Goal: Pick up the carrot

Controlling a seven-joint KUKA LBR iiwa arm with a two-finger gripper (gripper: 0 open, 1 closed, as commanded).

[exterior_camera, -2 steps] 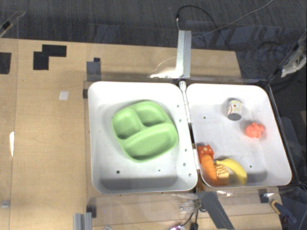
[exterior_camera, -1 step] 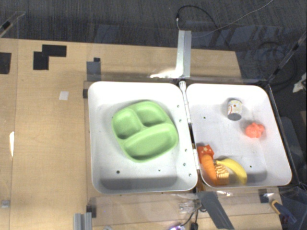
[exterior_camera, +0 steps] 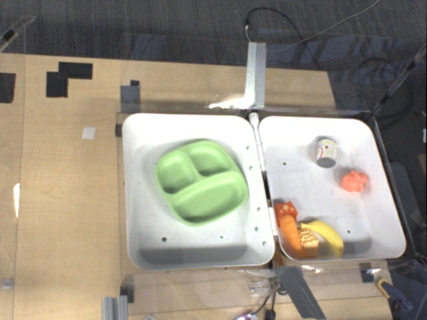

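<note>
Carrot: the orange tapered carrot (exterior_camera: 291,235) lies in the near left corner of the right shallow white bin (exterior_camera: 373,179), against its left wall.
Neighbours: a small red block with pale spots (exterior_camera: 286,210) touches the carrot's far end; a curved yellow banana (exterior_camera: 327,235) lies just beside it to the right.
Further off: a small white cylindrical can (exterior_camera: 325,152) and a pink-orange lumpy ball (exterior_camera: 355,181), well apart from the carrot.
Left bin: the left shallow white bin (exterior_camera: 143,172) holds a green three-compartment plastic plate (exterior_camera: 202,181).
Jaws: cannot tell.
</note>
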